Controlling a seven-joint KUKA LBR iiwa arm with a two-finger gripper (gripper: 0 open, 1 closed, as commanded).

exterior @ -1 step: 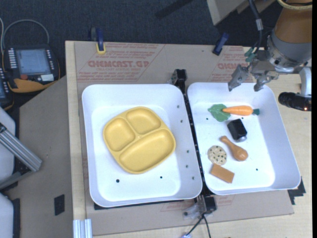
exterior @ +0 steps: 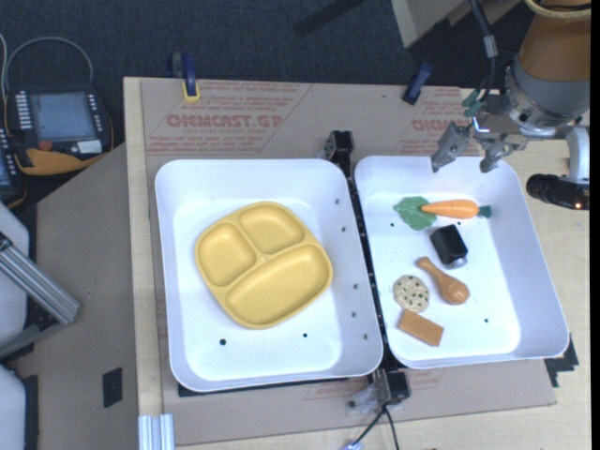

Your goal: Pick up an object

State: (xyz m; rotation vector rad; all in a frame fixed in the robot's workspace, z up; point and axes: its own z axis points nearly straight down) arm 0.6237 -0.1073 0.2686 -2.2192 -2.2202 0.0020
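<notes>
Two-finger gripper (exterior: 466, 156) hangs over the far rim of the right white bin (exterior: 534, 251), jaws spread, nothing between them. Just nearer the camera lies an orange plastic carrot with green leaf (exterior: 444, 210); then a black block (exterior: 449, 245), brown drumstick (exterior: 443, 281), speckled cookie (exterior: 411, 292), tan wedge (exterior: 419, 327). Left white bin (exterior: 178, 251) holds a yellow divided plate (exterior: 263, 263).

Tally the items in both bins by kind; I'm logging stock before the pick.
Toy foods: 4 (carrot, drumstick, cookie, brown wedge)
Black blocks: 1 (black block)
Yellow divided plates: 1 (plate)
Total: 6
</notes>
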